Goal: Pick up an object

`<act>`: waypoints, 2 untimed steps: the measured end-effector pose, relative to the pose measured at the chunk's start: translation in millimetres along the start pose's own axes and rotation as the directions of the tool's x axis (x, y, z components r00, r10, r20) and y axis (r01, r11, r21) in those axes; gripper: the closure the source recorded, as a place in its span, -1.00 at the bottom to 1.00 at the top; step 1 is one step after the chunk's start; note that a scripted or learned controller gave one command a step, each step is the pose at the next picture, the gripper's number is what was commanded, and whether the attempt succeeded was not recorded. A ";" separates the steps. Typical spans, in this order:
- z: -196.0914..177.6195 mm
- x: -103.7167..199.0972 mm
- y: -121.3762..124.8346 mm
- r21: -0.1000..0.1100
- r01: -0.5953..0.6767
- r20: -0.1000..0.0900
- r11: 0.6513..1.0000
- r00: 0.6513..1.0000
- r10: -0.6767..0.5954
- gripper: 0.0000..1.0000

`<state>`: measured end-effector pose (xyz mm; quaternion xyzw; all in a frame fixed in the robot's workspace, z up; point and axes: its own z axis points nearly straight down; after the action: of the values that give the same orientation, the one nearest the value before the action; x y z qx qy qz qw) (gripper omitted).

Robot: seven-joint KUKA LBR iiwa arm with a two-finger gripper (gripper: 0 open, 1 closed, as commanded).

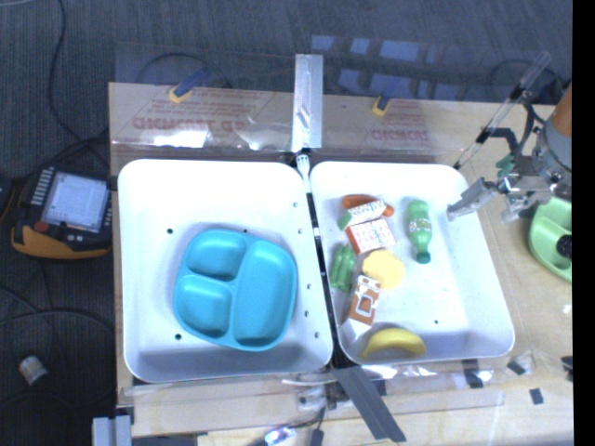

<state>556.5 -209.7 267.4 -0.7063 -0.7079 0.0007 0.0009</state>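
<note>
White plastic forms both bins on the table (521, 277). The left bin (149, 203) holds a blue tray (237, 288) with three compartments, lying near the bin's middle and a little toward its front wall.

The right bin (474, 286) holds a cluster of small things along its left half. Nearest the back wall lies an orange-red piece (358, 202), with a white and red box (370, 234) just in front of it. A green bottle (419, 229) lies to the right of that box, apart from it, its white cap toward the back. A yellow disc (383, 270) touches the box's front edge. A green piece (343, 268) lies left of the disc, against the bin's left wall. An orange and white carton (365, 299) sits just in front of the disc, and a banana (393, 343) rests by the front wall.

The end effector (483, 193) hangs over the right bin's back right corner, fingers spread wide with nothing between them, well apart from the bottle.
</note>
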 end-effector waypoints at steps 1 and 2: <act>-67.4 -13.7 -40.2 -0.002 0.009 0.002 1.000 1.000 -0.009 -1.00; 15.0 42.3 -1.5 0.000 -0.007 0.001 1.000 1.000 0.007 -1.00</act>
<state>554.8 -167.5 252.4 -0.7086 -0.7056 0.0009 0.0006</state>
